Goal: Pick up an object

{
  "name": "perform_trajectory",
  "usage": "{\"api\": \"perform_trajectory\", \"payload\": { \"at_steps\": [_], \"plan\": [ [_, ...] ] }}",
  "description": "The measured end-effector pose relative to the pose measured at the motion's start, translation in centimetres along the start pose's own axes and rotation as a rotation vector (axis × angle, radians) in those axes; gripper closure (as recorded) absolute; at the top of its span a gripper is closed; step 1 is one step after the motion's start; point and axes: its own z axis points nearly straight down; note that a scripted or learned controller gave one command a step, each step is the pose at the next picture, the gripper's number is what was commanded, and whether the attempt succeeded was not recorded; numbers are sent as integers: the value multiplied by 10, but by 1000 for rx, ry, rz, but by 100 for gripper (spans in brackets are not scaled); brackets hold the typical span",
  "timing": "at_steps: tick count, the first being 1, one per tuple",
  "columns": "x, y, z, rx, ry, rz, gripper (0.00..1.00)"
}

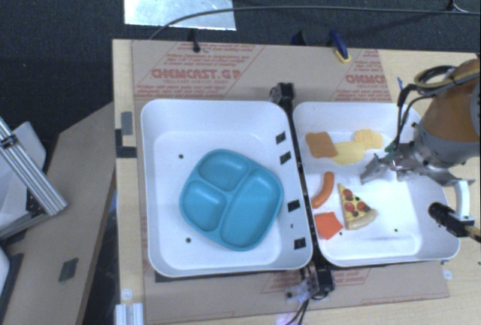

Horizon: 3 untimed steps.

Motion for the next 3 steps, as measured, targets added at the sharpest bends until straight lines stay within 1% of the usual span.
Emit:
{"api": "perform_trajectory", "payload": {
  "at_steps": [1,2,3],
  "plan": [
    [0,1,26,-1,-1,3,0],
    [0,2,14,-4,-2,3,100],
    [1,-1,-49,-7,-2,0,100]
  ]
}}
